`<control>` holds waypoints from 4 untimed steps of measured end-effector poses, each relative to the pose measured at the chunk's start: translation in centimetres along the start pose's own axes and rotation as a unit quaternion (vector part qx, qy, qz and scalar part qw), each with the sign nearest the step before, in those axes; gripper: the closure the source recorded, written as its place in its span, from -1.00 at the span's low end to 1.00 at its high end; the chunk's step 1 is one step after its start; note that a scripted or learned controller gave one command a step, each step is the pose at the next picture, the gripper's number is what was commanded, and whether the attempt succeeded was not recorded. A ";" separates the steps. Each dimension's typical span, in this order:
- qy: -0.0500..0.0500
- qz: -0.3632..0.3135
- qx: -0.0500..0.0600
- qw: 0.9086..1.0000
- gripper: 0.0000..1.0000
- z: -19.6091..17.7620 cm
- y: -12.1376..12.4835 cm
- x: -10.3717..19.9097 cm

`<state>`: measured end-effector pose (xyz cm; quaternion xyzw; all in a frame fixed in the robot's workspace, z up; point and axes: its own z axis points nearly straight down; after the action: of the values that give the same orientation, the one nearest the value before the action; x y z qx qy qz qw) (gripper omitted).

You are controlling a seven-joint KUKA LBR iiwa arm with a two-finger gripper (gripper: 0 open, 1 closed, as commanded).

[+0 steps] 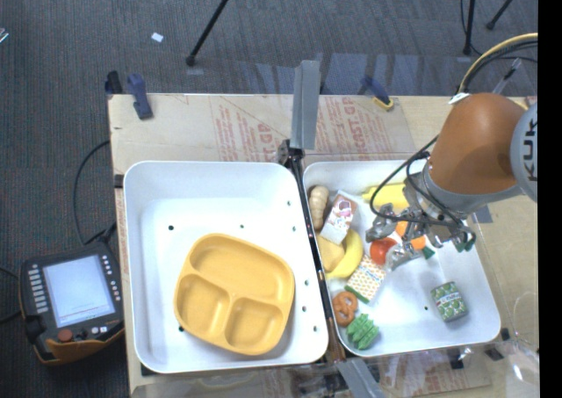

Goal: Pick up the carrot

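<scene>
The carrot peeks out orange at the right middle of the frame, mostly under the gripper. It looks like a light, hard, smooth toy; grab across its middle. I cannot tell how the gripper stands. A tomato sits touching it, a banana nearby.

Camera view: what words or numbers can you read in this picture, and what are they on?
"KU" in white letters on the robot arm; the rest is cut off.
Red print on the cardboard behind the bins: upside down, too blurred to read.
Labels on the small boxes in the right bin: too small to read.
</scene>
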<state>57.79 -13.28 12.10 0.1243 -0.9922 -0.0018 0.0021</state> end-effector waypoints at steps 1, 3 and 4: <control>-0.001 -0.031 0.001 1.000 1.00 -3.6 2.5 8.2; 0.000 0.115 0.000 0.993 1.00 -11.2 6.8 2.0; 0.001 0.162 0.000 0.987 1.00 -10.5 2.6 -7.5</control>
<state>64.44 -8.96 22.58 -0.0381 -0.9993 -0.0013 0.0036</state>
